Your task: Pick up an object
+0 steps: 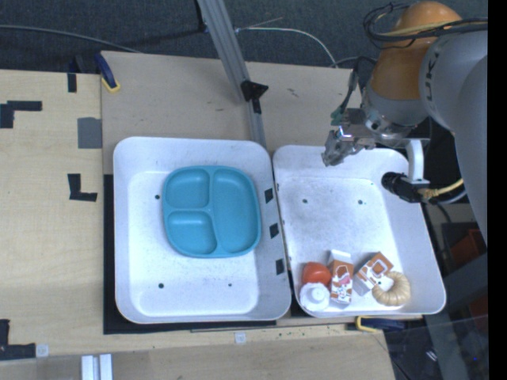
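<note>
My gripper [336,152] hangs over the far edge of the right bin [356,204], with nothing visible between its fingers. Several small objects lie bunched at the bin's near edge, far from the gripper: a red-orange ball [316,273], a white cap [314,295], a red and white carton [341,282], a second small carton [374,269] and a tan croissant-shaped piece [394,289]. In the left bin [142,291] sits a blue divided plate [211,211].
A grey metal post [226,42] slants down to the gap between the bins at the far side. The arm's orange band [412,46] and a white cable fitting [414,165] sit over the right bin's far right corner.
</note>
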### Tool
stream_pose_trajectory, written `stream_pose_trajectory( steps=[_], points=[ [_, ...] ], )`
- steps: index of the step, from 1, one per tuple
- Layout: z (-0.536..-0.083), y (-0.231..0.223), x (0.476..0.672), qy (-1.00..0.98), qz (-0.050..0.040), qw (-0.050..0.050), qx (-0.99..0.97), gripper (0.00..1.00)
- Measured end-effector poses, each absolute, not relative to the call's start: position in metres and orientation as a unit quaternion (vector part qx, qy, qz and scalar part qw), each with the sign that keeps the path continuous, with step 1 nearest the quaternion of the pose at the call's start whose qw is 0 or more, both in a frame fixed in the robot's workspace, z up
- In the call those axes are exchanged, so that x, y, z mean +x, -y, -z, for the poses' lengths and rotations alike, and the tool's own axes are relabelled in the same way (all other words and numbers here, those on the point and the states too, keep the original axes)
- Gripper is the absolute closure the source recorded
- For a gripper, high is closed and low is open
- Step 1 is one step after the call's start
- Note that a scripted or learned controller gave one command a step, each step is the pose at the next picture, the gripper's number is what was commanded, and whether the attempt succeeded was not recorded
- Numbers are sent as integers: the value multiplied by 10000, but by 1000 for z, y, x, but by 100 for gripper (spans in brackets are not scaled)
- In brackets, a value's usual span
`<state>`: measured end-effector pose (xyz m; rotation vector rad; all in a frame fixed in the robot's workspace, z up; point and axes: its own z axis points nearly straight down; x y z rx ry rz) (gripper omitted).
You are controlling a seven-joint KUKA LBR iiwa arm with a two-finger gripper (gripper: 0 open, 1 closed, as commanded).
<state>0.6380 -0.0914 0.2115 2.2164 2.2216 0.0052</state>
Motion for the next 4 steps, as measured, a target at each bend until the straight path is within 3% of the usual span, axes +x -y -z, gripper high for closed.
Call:
stream_pose_trajectory(
  steps=[1,4],
  points=[
    [-250,91,639,-7079,-11,13,7063,100],
    [-236,-47,578,-7094,4,-16,7048,100]
  ],
)
